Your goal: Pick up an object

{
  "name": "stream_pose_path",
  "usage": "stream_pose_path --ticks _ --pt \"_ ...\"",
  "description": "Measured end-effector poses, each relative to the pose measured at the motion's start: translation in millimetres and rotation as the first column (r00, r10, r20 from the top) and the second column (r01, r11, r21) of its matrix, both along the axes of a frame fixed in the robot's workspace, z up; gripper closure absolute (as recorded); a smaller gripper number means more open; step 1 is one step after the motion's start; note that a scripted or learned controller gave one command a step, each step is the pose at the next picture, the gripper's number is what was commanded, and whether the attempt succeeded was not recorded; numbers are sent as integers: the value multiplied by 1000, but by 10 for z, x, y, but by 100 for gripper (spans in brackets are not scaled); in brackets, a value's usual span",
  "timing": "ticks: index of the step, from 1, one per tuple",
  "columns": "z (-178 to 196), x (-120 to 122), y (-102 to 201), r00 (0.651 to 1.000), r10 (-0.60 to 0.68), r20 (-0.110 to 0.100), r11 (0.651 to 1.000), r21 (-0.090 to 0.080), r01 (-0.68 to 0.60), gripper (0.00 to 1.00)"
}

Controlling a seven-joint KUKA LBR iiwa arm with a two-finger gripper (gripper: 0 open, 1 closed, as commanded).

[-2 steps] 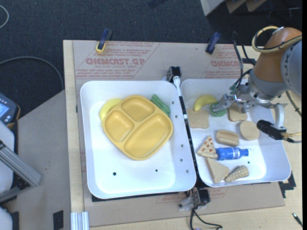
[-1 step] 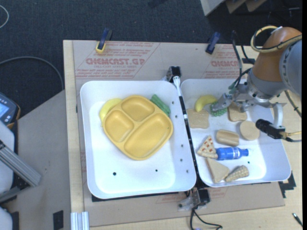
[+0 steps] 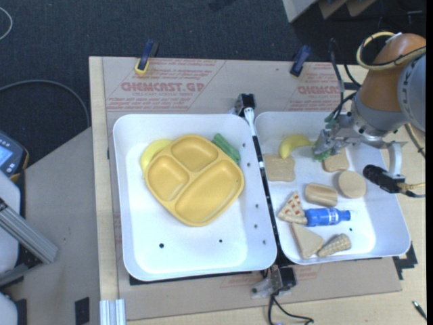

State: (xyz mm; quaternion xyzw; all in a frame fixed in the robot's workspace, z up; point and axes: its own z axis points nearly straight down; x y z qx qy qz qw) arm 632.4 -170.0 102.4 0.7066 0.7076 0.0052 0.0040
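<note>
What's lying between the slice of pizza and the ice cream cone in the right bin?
In the camera view, a small blue bottle lies on its side between the pizza slice and the ice cream cone, beside a bread wedge.

Even, bright overhead light, soft shadows, slight blur throughout.

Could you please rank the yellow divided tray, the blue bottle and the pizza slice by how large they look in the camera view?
1. yellow divided tray, by far the largest
2. blue bottle
3. pizza slice, close to the bottle, so that order is unsure
</note>
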Motion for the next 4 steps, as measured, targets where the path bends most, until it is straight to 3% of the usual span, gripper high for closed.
stream_pose_path --ticks 2,4 --pt "1191 51 15 1000 0 -4 1000 -5 0 100" --pt "1249 -618 822 1000 2 -17 1000 1 -2 100"
